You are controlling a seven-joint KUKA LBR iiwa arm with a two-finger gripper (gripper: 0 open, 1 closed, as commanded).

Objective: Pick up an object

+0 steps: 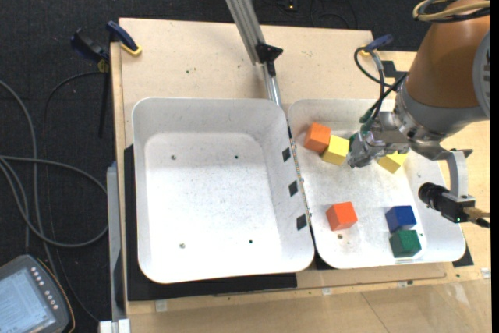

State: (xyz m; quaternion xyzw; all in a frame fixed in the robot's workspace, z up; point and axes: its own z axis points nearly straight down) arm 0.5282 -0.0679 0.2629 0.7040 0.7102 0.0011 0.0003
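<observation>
The gripper (361,153) hangs low between two yellow blocks (337,150) (392,161) in the right bin (444,249), apparently lining up a grasp; jaws' state unclear.

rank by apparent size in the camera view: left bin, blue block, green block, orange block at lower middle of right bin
1. Left bin, by far the largest.
2. Orange block, blue block and green block look alike, so I won't rank them.
</observation>
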